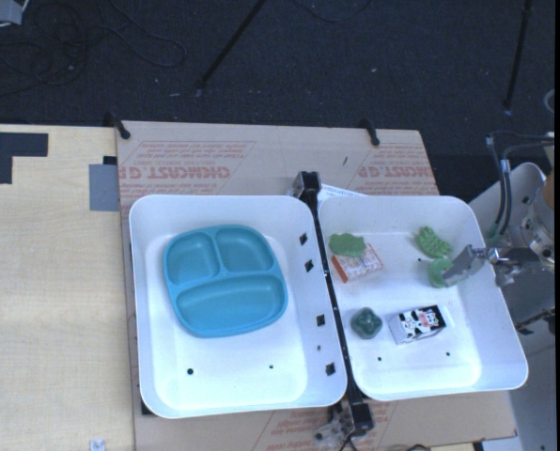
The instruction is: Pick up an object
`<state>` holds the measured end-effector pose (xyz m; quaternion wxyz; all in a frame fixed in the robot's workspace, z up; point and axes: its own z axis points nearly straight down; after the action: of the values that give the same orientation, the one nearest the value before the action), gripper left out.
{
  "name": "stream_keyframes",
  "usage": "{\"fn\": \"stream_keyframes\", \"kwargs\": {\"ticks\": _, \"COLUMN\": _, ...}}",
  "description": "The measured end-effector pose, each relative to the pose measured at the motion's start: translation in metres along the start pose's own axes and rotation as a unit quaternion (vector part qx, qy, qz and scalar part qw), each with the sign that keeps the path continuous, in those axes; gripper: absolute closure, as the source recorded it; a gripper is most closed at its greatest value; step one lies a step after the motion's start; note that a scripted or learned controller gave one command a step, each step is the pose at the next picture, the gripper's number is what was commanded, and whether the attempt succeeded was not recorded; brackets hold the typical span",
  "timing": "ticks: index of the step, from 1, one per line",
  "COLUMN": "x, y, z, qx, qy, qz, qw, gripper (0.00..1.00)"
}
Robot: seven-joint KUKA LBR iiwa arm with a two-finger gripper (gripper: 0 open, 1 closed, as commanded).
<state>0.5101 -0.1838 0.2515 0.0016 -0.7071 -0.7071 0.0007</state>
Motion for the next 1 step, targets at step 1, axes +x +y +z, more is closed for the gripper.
{"fn": "stream_keyframes", "kwargs": {"ticks": 1, "x": -0.0005, "y": 0.0, "z": -0.0097, "qx": 0.001, "qy": 0.0, "qz": -0.001, "qw": 1.0, "gripper": 1.0}}
